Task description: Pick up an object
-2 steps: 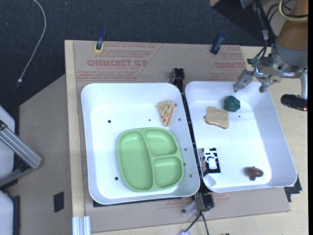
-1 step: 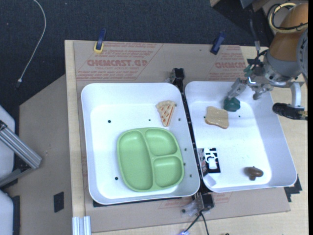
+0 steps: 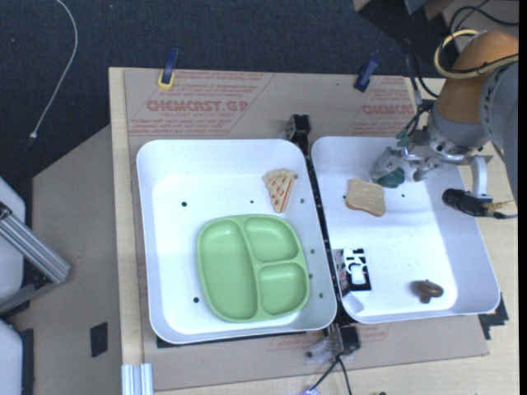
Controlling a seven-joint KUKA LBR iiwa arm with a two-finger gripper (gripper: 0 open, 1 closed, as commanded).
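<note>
The grey arm came in from the right edge of the camera view, its orange band uppermost in the picture and the rounded grey wrist housing below it, angled down and to the left. From the wrist the gripper pointed downward to the left, and a small teal-coloured part showed at its tip. The fingers were too small and too crowded with metal fittings to tell how they stood, and nothing could be made out between them.
</note>
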